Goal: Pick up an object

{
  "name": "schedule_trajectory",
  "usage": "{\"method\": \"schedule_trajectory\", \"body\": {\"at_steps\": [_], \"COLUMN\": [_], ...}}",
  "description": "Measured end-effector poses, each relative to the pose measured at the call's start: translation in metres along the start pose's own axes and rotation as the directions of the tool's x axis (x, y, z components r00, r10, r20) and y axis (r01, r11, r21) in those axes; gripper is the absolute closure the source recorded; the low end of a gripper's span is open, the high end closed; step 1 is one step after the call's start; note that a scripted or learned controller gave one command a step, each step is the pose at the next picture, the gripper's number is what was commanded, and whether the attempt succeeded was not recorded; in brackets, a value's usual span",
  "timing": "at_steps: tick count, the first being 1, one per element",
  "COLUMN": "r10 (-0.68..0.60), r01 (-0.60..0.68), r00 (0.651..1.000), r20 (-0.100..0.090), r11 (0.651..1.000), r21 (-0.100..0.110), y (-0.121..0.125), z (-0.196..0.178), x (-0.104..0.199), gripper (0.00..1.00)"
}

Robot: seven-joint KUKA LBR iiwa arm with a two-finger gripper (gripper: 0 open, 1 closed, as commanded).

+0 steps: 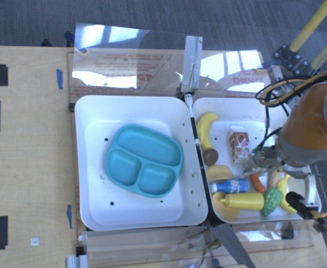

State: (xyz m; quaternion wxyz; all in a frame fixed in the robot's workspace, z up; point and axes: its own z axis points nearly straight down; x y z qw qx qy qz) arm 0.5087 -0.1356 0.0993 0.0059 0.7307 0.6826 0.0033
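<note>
The right bin (252, 108) holds several objects. A yellow banana (206, 128) lies along its left wall, with a brown round item (210, 157) just below it. A brown-and-white snack packet (240, 145) lies in the middle. Lower down lie a blue bottle (231, 186), a yellow bottle (242, 201), a green knobbly toy (271, 200) and an orange carrot-like piece (256, 182). My gripper (262, 159) hangs low over the bin, just right of the packet and above the carrot piece, under the grey and orange arm (311, 124).
The left bin (90, 149) bears a blue divided plate (144, 159). A metal divider (192, 66) and clear panels stand behind the bins. Black cables (275, 91) loop beside the arm. Wooden bench top stretches to the left.
</note>
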Motion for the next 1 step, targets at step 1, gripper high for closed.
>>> {"method": "schedule_trajectory", "body": {"at_steps": [1], "r10": [0.074], "r01": [-0.074], "r00": [0.997], "r20": [-0.004], "r11": [0.997], "r21": [0.006], "y": [0.0333], "z": [-0.1047], "x": [0.0485], "gripper": [1.0]}}
